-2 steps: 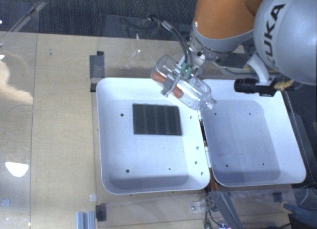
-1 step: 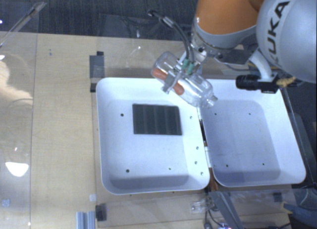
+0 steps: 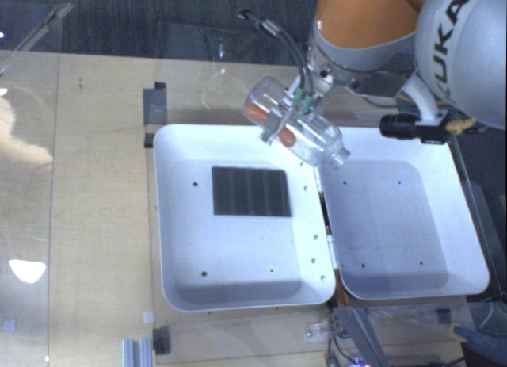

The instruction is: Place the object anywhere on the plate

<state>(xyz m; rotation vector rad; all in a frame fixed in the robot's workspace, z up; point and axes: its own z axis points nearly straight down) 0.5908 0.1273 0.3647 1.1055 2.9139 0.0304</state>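
Observation:
A dark ribbed rectangular plate [image 3: 251,192] lies flat in the left white bin [image 3: 182,270], a little above its middle. My gripper [image 3: 272,124], with clear plastic parts, hangs over that bin's far right corner, up and to the right of the plate and well above it. Two reddish-orange patches [image 3: 256,111] show at the gripper's end. I cannot make out whether they are part of the gripper or a held object. The grey arm with its orange band [image 3: 364,1] comes in from the upper right.
The right white bin [image 3: 467,278] sits beside the left one, sharing a narrow divide. A light wooden bench [image 3: 79,199] surrounds both bins. A black cable and connector [image 3: 412,128] hang by the arm above the right bin.

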